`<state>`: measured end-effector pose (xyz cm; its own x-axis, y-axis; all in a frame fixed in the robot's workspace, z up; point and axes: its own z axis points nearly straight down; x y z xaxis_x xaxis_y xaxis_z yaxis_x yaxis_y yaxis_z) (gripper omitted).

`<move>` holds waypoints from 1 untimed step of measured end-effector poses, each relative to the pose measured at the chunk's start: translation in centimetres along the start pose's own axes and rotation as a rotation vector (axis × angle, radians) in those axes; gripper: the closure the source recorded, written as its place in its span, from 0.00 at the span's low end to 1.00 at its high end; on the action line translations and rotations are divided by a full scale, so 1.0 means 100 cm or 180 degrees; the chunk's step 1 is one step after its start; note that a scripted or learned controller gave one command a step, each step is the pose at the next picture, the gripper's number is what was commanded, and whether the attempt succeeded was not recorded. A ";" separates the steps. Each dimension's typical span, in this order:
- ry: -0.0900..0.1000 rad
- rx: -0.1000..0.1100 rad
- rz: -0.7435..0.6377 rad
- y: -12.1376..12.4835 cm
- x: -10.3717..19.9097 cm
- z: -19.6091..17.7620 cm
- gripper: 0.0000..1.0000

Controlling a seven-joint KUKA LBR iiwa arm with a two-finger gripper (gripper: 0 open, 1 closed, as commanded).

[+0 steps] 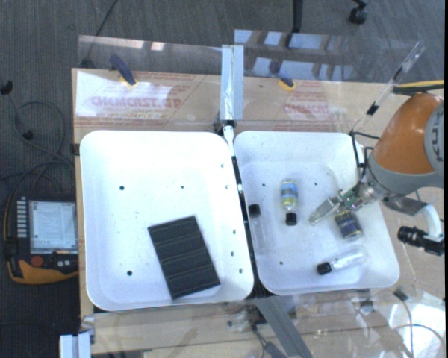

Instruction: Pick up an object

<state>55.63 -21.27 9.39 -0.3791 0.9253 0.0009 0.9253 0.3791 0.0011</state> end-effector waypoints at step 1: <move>0.0004 -0.0006 0.0001 0.001 0.001 -0.009 1.00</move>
<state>55.69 -21.17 10.27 -0.3787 0.9255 0.0023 0.9255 0.3787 0.0030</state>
